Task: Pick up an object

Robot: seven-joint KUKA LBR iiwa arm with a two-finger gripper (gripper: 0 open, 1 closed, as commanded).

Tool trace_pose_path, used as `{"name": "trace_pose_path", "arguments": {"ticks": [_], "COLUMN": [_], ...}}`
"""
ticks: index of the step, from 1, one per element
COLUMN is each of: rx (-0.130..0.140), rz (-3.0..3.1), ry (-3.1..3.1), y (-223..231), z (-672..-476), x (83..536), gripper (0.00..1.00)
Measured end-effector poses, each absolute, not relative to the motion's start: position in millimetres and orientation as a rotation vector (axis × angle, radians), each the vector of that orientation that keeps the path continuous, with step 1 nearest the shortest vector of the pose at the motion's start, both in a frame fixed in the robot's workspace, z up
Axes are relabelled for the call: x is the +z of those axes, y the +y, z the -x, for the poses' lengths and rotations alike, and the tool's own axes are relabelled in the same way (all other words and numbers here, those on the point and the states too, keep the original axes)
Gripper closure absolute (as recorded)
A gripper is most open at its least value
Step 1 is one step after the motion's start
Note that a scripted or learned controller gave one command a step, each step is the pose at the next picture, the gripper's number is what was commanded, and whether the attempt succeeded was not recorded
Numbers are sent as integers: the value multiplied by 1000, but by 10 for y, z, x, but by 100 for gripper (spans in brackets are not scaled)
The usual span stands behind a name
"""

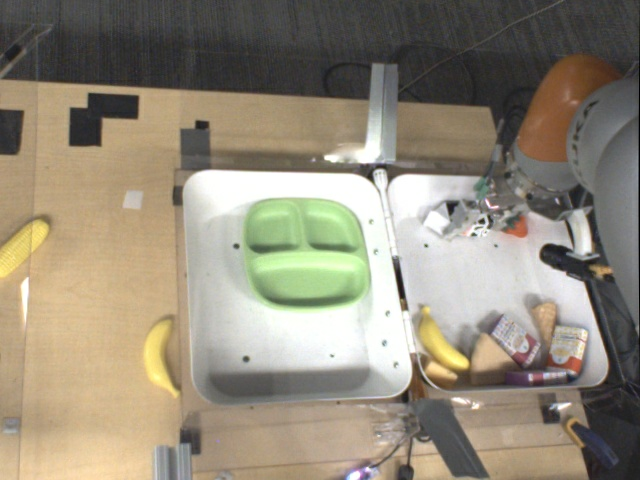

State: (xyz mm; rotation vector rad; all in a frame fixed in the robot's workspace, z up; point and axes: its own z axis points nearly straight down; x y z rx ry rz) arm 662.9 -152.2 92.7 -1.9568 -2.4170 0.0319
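at the far end of the right bin, my gripper hung low, just beside a small red object; i could not tell how its fingers stood. a banana, wedge and packets lay along the near edge. nothing looked lifted, so i judged the pick not yet done.

We log, L bin: green divided tray. R bin: claw at top, banana, wedge, small packets in near corner. On desk: 2nd banana, corn cob.
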Motion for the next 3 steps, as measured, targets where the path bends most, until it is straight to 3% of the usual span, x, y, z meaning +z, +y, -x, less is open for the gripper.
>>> {"name": "trace_pose_path", "arguments": {"ticks": [1, 2, 3], "rx": [19, 26, -8], "rz": [2043, 2027, 2173], "ry": [-2362, -2363, -2275], "y": [-1364, -1339, -690], "z": [-6650, -6639, -6570], "x": [1001, 1095, 1869], "gripper": [0, 100, 100]}}
